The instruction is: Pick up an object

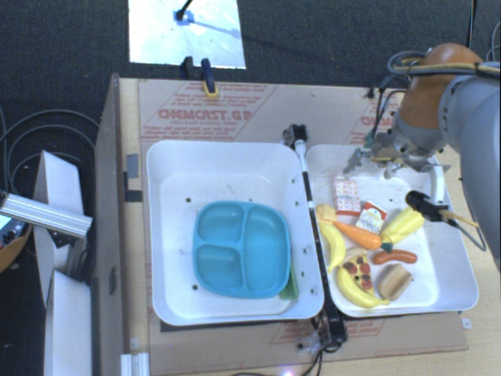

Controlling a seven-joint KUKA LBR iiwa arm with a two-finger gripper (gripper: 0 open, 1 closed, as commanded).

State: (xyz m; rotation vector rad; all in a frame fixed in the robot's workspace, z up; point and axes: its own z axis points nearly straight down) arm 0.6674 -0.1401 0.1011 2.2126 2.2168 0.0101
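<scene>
My gripper (372, 165) hangs over the back part of the right bin (458, 284), its fingers spread apart with nothing between them. In front of it lie toy foods: a white speckled packet (346, 193), a red and white box (372, 215), an orange carrot (358, 235), a yellow pepper (402, 225), a sausage (394, 257), a bread roll (394, 281), a banana (333, 240) and a yellow spotted slice (358, 276). The packet is the nearest, just below the fingers.
The left bin (168, 210) holds a blue divided plate (241, 249) with a green thing (291, 287) poking out at its lower right edge. A ridge where the two bins meet (307, 202) runs between them. The grey arm (477, 124) covers the right bin's far right corner.
</scene>
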